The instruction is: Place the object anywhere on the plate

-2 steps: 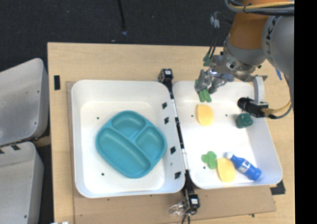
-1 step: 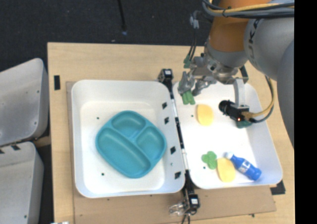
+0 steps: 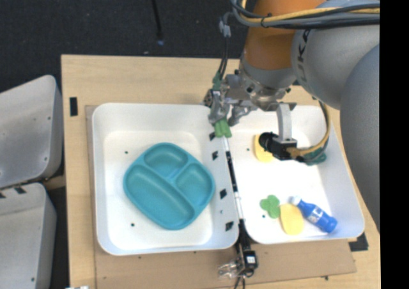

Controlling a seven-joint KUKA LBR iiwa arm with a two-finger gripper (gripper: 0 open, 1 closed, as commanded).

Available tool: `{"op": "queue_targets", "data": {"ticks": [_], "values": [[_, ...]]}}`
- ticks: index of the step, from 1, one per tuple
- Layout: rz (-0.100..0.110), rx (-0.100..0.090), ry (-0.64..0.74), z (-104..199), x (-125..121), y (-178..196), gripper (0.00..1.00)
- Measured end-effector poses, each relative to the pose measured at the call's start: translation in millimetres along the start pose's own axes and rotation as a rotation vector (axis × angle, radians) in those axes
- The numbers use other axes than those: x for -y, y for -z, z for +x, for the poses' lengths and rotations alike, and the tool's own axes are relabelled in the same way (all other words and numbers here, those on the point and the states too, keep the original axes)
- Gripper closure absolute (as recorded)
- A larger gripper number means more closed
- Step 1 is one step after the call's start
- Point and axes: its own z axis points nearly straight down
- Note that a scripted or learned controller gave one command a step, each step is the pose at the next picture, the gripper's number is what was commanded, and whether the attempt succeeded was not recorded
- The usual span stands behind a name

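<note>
We note the claw (image 3: 222, 114) sits over the divide between the two bins, at the top end of the seam. A small green piece (image 3: 222, 130) shows right at its tip; looks pinched between the fingers, which sit nearly together on it. Judged as held, w/ moderate confidence, as the piece is small and partly hidden by the claw.

Key relation: the plate (image 3: 168, 184) lies down and to the left of the claw in the camera view, in the left bin (image 3: 102, 153), near but not under it. The green piece hangs above the bin edge, apart from the plate. Plate is teal, w/ compartments, long axis running on a slant from upper right to lower left. The coming move, in our judgement, is a short carry left and toward the camera, then release.

Green piece: bright green, irregular, approx. leaf-like; exact shape not clear.

Right bin (image 3: 332, 179) holds a yellow item (image 3: 261, 148), a green item (image 3: 270, 204), another yellow item (image 3: 291, 219) and a blue bottle (image 3: 316, 214).
</note>
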Motion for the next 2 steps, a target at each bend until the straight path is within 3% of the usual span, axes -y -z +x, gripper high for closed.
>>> {"op": "queue_targets", "data": {"ticks": [1,2], "values": [[0.001,0.002,-0.002,42.9,18.6,-6.8,1.00],[0.000,0.001,-0.005,41.3,18.0,-6.5,0.00]]}}
